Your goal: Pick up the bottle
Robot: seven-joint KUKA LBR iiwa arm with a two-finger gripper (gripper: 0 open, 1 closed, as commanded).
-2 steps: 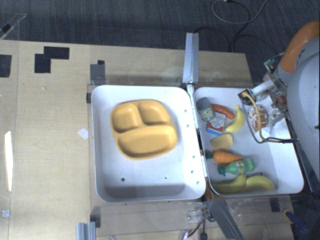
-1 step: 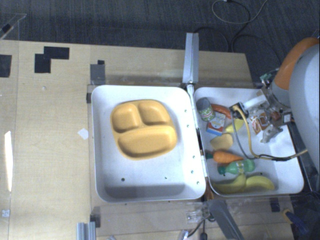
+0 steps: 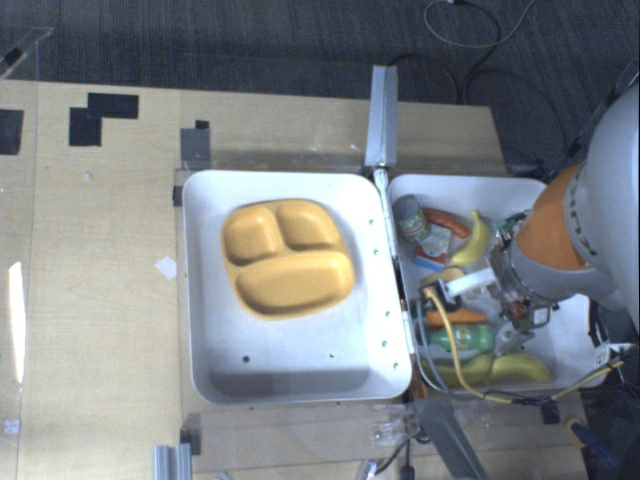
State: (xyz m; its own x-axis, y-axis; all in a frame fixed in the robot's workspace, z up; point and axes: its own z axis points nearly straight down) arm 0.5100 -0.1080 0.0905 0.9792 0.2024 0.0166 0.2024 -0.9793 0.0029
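Desk (image 3: 110, 268) w/ two white bins side by side. Left bin (image 3: 210, 348) holds a yellow 3-compartment tray (image 3: 288, 258), nothing else in it. Right bin (image 3: 570, 343) is crowded: bananas (image 3: 500, 370) along the near side, another banana (image 3: 472, 246) further back, the green bottle (image 3: 462, 340) lying on its side nr the divider. Claw (image 3: 512, 320) sits low just right of the bottle; can't tell whether it's clenched or released.
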